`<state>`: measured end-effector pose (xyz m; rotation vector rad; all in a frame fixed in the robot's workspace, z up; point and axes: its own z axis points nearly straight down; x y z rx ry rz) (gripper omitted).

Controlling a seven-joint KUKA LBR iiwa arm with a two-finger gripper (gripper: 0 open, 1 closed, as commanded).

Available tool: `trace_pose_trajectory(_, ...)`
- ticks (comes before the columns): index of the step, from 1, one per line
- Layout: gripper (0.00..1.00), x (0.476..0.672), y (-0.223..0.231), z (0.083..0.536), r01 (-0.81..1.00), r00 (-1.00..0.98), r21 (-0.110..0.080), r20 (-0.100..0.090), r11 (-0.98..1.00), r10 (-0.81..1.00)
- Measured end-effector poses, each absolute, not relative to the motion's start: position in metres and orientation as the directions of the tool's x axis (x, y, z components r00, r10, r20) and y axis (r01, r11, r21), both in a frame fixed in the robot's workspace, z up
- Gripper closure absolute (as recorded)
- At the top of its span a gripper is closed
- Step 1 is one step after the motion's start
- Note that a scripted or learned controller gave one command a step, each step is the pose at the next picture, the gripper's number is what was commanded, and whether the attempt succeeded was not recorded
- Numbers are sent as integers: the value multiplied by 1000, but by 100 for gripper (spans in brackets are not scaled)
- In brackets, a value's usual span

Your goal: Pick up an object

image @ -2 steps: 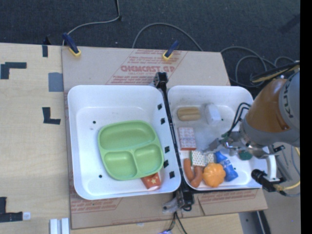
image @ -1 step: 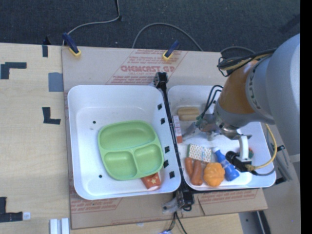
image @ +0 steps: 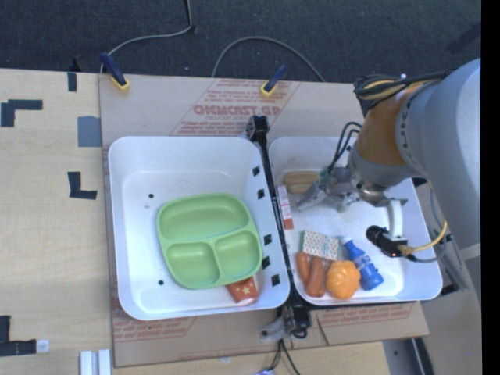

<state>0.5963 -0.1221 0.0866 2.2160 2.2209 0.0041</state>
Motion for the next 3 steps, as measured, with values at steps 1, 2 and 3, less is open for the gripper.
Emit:
trace_pose_trajectory(1,0,639,-99,86,1000,2,1,-6,-2,1000)
trace_pose_trajectory(2,0,668,-102,85,1000,-3,2,-1,3,1000)
trace_pose_trajectory(3,100,668,-102,95,1000,-4,1,-4,4,1000)
